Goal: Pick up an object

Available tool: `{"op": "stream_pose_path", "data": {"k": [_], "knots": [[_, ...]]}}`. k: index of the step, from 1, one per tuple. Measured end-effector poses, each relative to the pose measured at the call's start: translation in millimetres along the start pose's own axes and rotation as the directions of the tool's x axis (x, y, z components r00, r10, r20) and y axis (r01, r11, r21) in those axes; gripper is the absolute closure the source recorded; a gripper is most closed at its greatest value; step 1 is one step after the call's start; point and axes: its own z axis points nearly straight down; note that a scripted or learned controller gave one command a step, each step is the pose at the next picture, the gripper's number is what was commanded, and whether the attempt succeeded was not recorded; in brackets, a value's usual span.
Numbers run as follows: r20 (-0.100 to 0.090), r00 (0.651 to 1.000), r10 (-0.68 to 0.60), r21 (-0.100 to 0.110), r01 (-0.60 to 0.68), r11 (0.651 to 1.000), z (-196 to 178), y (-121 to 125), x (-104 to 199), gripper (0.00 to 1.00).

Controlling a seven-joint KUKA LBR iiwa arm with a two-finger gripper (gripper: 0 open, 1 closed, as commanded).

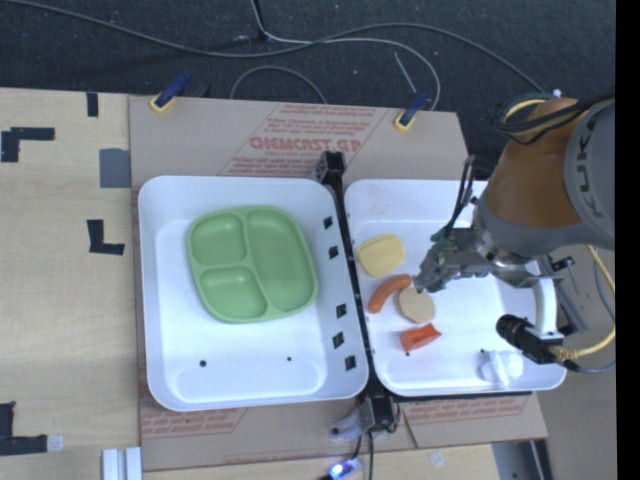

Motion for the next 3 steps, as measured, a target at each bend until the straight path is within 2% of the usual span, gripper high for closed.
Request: {"op": "stream_pose_path", "data": {"k": [2, 3], "knots": [[0.001, 1.0, 0.001, -0.001, -0.001, 1.0, -95, 5, -8, 1.0], [-0.001, 1.0, -0.003, 0.007, 0.003, 1.0, -71, 17, 42, 1.0]]}}
